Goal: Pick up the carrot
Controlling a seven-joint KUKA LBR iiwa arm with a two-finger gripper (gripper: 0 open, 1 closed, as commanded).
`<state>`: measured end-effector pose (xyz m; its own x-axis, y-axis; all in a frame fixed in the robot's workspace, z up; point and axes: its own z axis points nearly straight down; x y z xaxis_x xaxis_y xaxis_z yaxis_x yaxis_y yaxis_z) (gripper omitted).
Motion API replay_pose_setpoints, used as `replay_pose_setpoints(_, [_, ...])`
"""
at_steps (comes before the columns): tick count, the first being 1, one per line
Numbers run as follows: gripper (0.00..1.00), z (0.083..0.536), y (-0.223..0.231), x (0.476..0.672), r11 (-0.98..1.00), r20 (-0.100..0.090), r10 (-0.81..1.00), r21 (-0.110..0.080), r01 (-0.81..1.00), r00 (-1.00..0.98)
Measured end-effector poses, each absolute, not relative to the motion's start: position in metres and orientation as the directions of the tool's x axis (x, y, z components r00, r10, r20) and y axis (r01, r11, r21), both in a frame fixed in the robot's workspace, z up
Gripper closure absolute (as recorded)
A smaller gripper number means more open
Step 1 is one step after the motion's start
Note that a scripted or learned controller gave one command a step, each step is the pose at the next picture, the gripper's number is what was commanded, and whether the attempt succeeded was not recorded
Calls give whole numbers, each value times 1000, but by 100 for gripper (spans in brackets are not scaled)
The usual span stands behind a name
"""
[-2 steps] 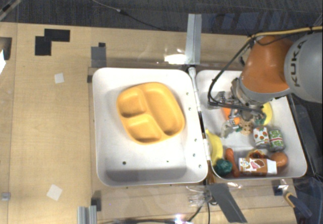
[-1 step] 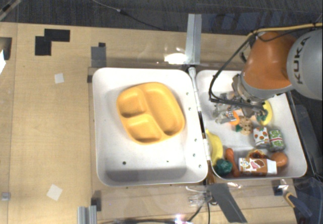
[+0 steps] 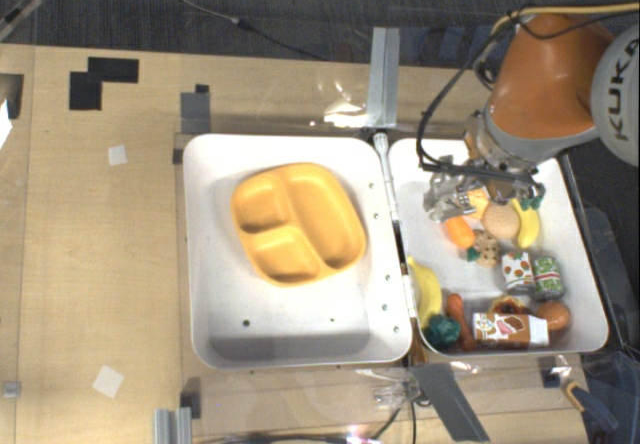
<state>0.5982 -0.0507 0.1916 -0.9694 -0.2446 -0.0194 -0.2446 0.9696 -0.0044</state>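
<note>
The carrot (image 3: 458, 230) looks to be the short orange piece with a small green end, lying in the upper middle of the right bin (image 3: 590, 317). My gripper (image 3: 452, 198) hangs just above it, at its upper left edge, under the orange-banded wrist (image 3: 540, 72). Nothing is visibly between the gripper's tips. A second reddish-orange stick (image 3: 455, 309) with a dark green lump (image 3: 443, 331) at its end lies near the bin's front left corner, and it could also be a carrot.
Crowded around the carrot are a round cookie (image 3: 501, 222), a yellow banana piece (image 3: 527, 225), a small brown biscuit (image 3: 487, 252), two small cans (image 3: 532, 273), a ketchup-like bottle (image 3: 510, 328) and a yellow banana (image 3: 427, 290). The left bin (image 3: 215, 327) holds a yellow divided plate (image 3: 296, 222).
</note>
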Motion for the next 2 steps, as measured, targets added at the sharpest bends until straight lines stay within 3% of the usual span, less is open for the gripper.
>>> replay_pose_setpoints(1, [0, 187, -52, 596, 970, -11, -243, -2, -243, -970])
replay_pose_setpoints(2, [0, 90, -86, 634, 990, -18, -144, -3, -144, -989])
